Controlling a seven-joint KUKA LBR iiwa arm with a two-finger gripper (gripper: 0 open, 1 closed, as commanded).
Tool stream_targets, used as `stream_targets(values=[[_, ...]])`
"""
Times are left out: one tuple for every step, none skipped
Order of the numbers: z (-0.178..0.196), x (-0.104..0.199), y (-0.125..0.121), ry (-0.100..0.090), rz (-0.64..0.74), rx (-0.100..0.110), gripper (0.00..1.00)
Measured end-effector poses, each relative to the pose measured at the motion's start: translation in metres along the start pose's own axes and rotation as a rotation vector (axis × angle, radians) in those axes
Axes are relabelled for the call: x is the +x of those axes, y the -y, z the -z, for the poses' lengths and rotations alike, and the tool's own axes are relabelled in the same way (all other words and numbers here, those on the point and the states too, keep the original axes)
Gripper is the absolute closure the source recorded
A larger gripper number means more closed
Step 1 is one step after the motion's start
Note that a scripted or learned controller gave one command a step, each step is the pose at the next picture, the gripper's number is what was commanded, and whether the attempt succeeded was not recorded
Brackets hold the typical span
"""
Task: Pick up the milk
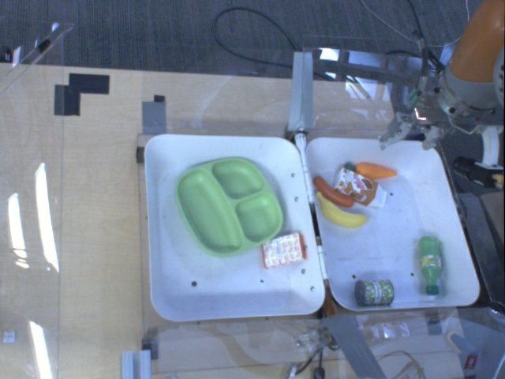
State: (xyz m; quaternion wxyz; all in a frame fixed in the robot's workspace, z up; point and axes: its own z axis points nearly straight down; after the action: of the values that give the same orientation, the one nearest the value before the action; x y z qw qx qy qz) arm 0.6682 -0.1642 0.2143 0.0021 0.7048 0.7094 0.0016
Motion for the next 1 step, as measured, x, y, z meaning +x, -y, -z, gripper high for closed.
stream_targets(values=[[-0.1062, 0.0604, -0.0015, 0.003, 0.015, -0.013, 0.0]])
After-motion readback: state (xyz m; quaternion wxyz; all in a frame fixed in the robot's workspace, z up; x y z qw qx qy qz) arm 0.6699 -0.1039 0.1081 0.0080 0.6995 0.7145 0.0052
